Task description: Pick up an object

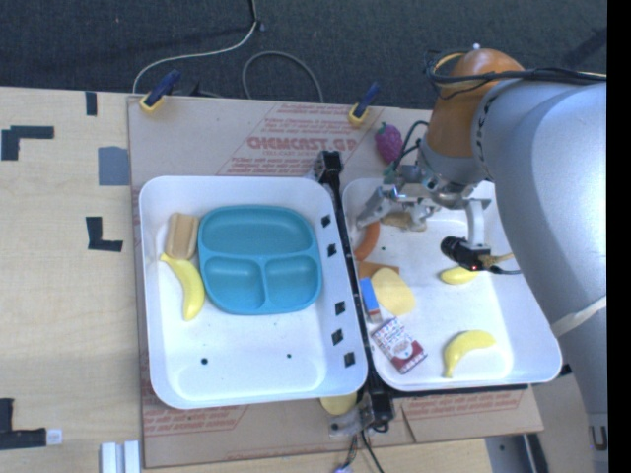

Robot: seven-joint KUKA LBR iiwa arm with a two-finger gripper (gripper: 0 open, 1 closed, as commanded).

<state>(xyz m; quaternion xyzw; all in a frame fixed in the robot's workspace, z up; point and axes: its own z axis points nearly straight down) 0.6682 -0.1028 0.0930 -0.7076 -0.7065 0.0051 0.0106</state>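
Objects are scattered in the right bin (523, 358): bananas, a red packet (398, 346). Gripper (394, 205) is seen at its far-left corner. Jaw state cannot be told.

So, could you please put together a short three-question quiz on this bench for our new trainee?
1. True or false: the blue tray lies in the left bin.
2. How many bananas lie in the right bin?
3. Beside the tray's left edge: A) banana B) purple grapes C) red packet

Key: 1 true; 2 two; 3 A.
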